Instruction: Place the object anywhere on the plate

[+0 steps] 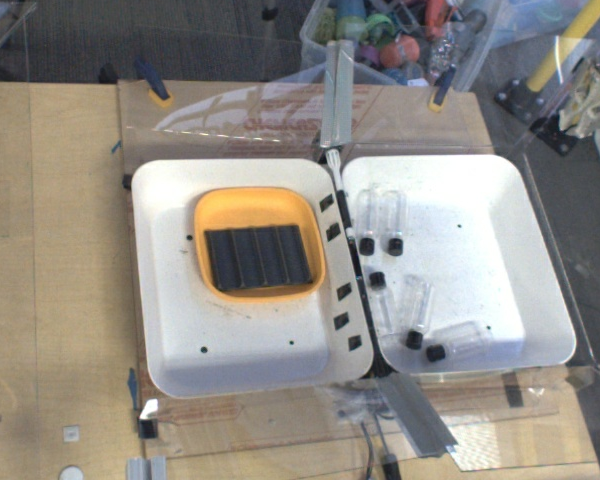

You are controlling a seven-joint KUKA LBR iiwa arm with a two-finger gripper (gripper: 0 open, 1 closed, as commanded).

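While the clear vials (392, 268) lie at three o'clock of the orange plate (259, 243), we cannot tell the gripper's state.

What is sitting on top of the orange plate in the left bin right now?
A dark ribbed rectangular block lies flat on the orange plate, covering most of its centre. The plate surface under the block is hidden.

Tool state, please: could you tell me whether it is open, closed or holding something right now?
Tool: cannot be told.
The vials lie loose in the right bin, apart from the orange plate.
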